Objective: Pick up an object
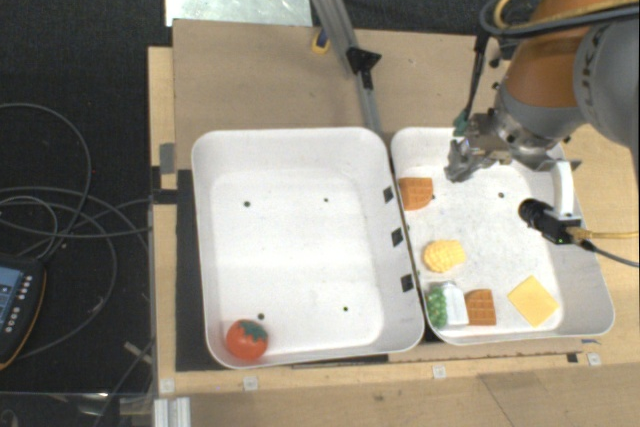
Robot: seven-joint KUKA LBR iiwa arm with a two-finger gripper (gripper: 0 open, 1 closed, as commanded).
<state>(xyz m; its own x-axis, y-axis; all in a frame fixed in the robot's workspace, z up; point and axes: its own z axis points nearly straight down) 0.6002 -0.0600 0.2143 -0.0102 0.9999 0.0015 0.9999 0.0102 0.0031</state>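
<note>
Hovering over the far end of the right bin [600,315], the pincer [462,165] has nothing visibly in its grip, and how wide it stands cannot be told from this slanted view, since the wrist hides most of it. The step in hand looks like the approach: no object is lifted yet. Closest to the pincer is an orange block [416,192], lying just below and to its left against the bin's inner wall. Further below sits a yellow corn piece [443,256], and beyond that a green-and-white item [440,305] touching a brown waffle [480,306], with a yellow cheese slice [532,301] off to the lower right. A tomato [246,339] lies well apart in the left bin [290,145], at its near corner. The next move probably calls for a short shift toward the orange block, a descent to the bin floor and a closing around it; the nearby wall may crowd one side of the grasp.
</note>
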